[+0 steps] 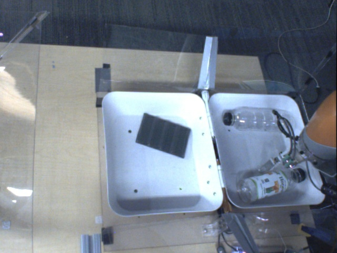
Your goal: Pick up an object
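The gripper (283, 162) is reaching down into the right bin (239, 101) from the right edge of the camera view, its metal tip hovering just above and beside the cap end of a labelled clear bottle (265, 186); whether it is spread or pressed together cannot be told, as the tip is small and tangled with black cabling. Nothing is visibly sitting in its grasp. The labelled bottle is lying on its side along the near wall of that bin. A second clear plastic bottle (250, 118), with a dark cap pointing left, is lying on its side near the far wall, well apart from the first. In the left bin (113, 157), a dark ribbed rectangular pad (163, 135) is lying flat, slightly skewed.
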Available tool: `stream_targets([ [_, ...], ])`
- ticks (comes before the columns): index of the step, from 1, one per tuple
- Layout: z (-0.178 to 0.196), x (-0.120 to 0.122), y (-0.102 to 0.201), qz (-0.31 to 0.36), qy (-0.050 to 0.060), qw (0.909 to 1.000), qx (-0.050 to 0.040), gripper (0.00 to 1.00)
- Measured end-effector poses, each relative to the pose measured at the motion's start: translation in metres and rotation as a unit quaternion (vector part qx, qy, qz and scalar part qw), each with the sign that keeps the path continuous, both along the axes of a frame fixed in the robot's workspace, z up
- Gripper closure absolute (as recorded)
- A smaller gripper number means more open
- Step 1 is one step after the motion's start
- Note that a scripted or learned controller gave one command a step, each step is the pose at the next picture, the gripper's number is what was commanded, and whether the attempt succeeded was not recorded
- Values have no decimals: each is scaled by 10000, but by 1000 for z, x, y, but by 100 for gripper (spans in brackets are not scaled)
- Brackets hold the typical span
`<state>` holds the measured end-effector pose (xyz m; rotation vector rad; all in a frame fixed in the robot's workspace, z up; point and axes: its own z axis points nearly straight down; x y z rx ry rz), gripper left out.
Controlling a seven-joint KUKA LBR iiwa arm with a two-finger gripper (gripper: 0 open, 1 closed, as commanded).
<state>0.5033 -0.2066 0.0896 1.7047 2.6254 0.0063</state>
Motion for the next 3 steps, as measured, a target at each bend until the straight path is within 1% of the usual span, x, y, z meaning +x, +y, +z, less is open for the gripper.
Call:
stream_targets([
  [1,19,56,2,-1321,17,9912,18,0],
  [2,-4,161,-4,-495,139,9987,8,0],
  [3,0,47,0,-47,9,10000,0,0],
])
